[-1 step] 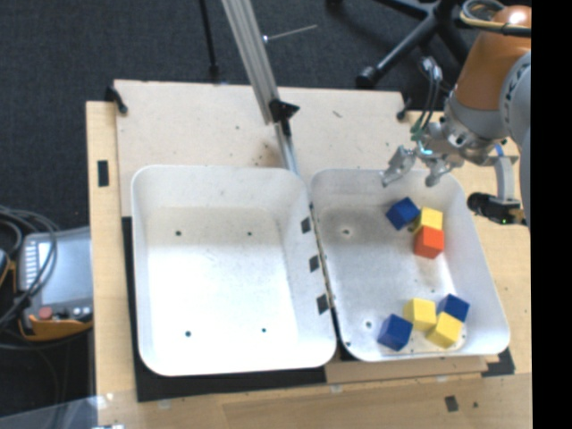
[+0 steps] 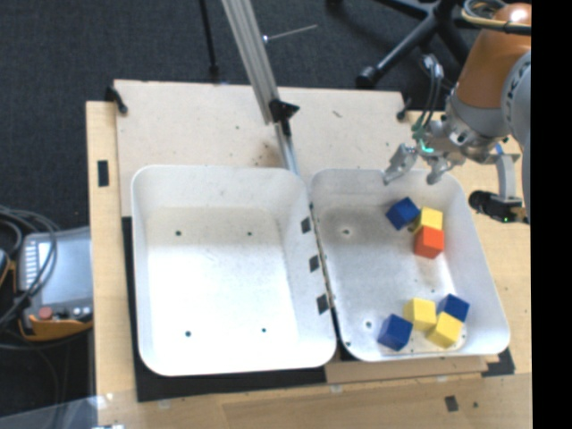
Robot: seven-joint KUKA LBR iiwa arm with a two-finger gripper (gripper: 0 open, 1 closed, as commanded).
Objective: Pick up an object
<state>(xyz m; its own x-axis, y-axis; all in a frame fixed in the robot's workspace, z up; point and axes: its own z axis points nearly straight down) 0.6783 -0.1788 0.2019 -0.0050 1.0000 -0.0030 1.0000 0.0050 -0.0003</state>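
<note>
Seven blocks lie in the right bin (image 2: pixel 478 266): nearest me, a blue block (image 2: pixel 394 331), two yellow and another blue; farther back, an orange block (image 2: pixel 429 240), a yellow block (image 2: pixel 432 219) and a blue block (image 2: pixel 402 213). Left bin (image 2: pixel 223 266) holds nothing. I judge approach is in hand: the gripper (image 2: pixel 415 165) hovers spread above the far rim, gripping nothing. Next I must descend, straddling one block.

Open room btwn block clusters (image 2: pixel 427 226)
</note>
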